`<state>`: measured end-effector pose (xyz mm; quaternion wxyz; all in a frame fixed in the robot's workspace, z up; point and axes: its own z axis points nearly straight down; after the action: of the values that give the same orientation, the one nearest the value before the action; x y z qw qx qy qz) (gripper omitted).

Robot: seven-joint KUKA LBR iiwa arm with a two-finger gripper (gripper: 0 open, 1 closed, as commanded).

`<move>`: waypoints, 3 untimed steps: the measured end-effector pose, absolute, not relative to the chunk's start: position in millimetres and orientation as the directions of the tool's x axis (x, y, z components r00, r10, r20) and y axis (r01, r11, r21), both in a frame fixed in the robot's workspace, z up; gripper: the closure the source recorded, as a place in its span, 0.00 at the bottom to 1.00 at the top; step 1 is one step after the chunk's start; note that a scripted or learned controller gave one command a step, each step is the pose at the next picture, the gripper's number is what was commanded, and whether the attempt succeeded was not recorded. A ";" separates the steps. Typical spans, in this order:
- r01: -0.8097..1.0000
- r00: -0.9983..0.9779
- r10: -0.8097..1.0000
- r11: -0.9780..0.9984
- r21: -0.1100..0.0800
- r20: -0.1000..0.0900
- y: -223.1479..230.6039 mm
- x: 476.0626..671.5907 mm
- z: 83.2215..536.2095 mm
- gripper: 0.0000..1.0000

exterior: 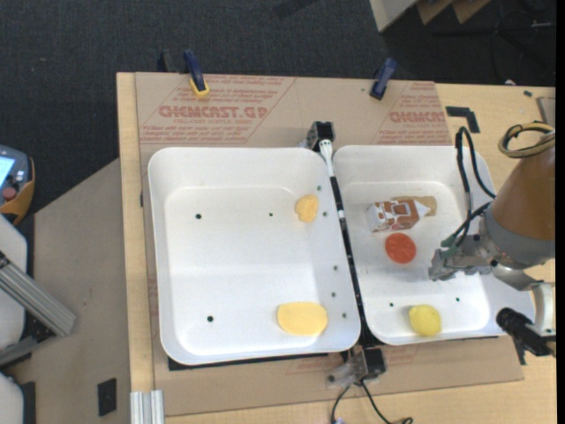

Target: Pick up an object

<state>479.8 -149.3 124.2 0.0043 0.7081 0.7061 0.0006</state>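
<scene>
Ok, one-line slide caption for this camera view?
Gripper low in right bin beside red ball; two yellow objects in left bin.

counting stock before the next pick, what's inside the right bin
The right bin holds a red ball, a yellow lemon-like piece and a brown-and-white packet. The claw and arm hang over its right side, so anything beneath them is covered.

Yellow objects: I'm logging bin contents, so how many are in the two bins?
3. A small yellow piece and a larger yellow oval in the left bin; a yellow lemon-like object in the right bin.
</scene>
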 end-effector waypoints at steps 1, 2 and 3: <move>1.000 -0.004 1.000 0.004 0.008 -0.003 -128.5 553.7 86.0 1.00; 1.000 0.007 1.000 -0.007 0.014 -0.010 -213.8 542.3 222.7 1.00; 1.000 0.004 1.000 -0.004 -0.006 0.002 -224.8 489.9 165.3 1.00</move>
<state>489.9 -224.8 165.3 -0.0030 0.7085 0.7057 -0.0014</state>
